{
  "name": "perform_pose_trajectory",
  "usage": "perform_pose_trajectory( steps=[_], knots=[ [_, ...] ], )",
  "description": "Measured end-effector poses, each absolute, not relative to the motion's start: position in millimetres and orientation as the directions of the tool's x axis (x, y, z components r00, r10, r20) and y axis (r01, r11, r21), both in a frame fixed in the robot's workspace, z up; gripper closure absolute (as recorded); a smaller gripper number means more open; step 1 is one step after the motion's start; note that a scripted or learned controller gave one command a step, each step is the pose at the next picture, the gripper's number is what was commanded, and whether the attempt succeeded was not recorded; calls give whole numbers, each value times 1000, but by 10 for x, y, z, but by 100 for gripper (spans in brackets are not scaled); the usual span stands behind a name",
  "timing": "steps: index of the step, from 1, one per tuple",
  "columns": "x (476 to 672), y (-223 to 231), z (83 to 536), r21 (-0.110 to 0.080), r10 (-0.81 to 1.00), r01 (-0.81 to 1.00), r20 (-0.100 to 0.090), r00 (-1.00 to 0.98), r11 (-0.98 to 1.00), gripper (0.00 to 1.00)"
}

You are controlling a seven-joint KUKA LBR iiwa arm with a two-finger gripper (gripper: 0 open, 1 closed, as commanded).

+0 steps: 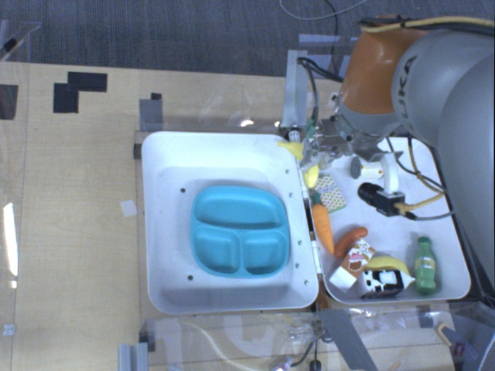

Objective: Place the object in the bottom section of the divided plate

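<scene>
Hunting for a pick in the right white bin (456, 280), nothing grabbed yet as far as I can see.

Gripper (321, 147) sits low at that bin's top-left corner by a yellow banana-like piece (295, 150); can't tell its state. Turquoise 3-section plate (240, 230) waits in the left white bin (166, 207).

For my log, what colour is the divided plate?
Light blue; the divided plate shows best in the camera view.

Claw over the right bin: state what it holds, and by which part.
Cannot be told. The claw sits low at the right bin's upper-left corner, among yellow items; no object is visibly gripped.
</scene>
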State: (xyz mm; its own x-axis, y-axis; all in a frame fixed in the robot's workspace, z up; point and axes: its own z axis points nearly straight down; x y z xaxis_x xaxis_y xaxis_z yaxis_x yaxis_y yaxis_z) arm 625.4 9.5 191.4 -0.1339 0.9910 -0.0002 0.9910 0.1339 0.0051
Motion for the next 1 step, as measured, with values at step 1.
perform_pose_trajectory(
  steps=[1],
  knots=[
    [6254, 93, 1915, 5, 991, 991, 0, -134, 134, 0]
  ],
)
